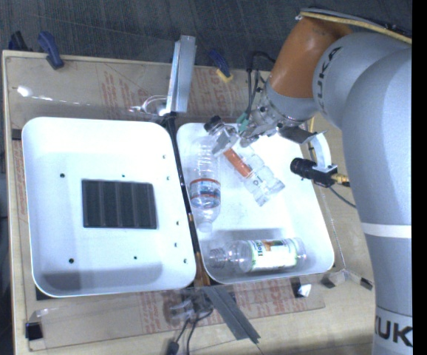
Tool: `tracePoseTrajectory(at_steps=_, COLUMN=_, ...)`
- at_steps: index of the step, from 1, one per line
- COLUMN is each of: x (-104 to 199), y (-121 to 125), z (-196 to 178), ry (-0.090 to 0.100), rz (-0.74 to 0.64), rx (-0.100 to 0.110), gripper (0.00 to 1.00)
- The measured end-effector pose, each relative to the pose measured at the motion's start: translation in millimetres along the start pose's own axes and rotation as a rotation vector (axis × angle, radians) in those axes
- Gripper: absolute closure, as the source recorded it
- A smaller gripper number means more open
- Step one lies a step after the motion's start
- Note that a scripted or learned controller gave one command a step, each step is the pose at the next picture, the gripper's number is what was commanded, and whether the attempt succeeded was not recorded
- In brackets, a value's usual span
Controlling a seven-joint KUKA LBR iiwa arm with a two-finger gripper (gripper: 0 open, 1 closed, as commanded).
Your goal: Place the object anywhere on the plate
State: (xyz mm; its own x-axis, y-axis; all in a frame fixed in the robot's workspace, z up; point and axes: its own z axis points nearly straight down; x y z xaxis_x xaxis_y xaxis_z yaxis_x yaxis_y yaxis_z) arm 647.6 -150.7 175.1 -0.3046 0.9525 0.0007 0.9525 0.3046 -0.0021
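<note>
- Bins first – 2 white bins sit side by side on the bench. The left bin point(51, 146) has a dark ribbed plate point(119, 204) lying flat in its middle. Nothing rests on that plate.
- Between the 2 bins runs a thin dark gap, and the right bin point(318, 231) starts just past it.
- 3 clear plastic bottles are in the right bin. The one with a blue label point(205, 183) lies along the left wall of that bin, cap end toward the top.
- The bottle with a green and white label point(258, 254) lies on its side along the bottom wall.
- The bottle with an orange label point(247, 170) lies at a slant near the top of the bin, with its upper end right under the arm's tip.
- The gripper point(244, 130) hangs low over that upper end, close to or touching it. I cannot tell how its grip stands, because the parts blur together with the shiny plastic.
- The grey arm point(369, 102) with its orange band reaches in from the right side.
- My guess is the job has hardly begun – a bottle must be grabbed, lifted, carried across to the left bin and set down on the plate.
</note>
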Motion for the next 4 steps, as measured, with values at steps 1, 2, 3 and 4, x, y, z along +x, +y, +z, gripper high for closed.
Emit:
tracePoseTrajectory(at_steps=1, x=-27.0, y=1.3, z=-77.2, ry=-0.001, rz=0.069, rx=-0.001, gripper=1.0)
tracePoseTrajectory(at_steps=2, x=32.6, y=-19.1, z=-83.6, ry=0.0, rz=0.104, rx=0.001, gripper=1.0)
tracePoseTrajectory(at_steps=3, x=78.6, y=-32.9, z=-85.5, ry=0.001, rz=-0.193, rx=0.002, gripper=1.0)
tracePoseTrajectory(at_steps=4, x=125.9, y=-18.4, z=-15.0, ry=0.002, rz=-0.582, rx=0.003, gripper=1.0)
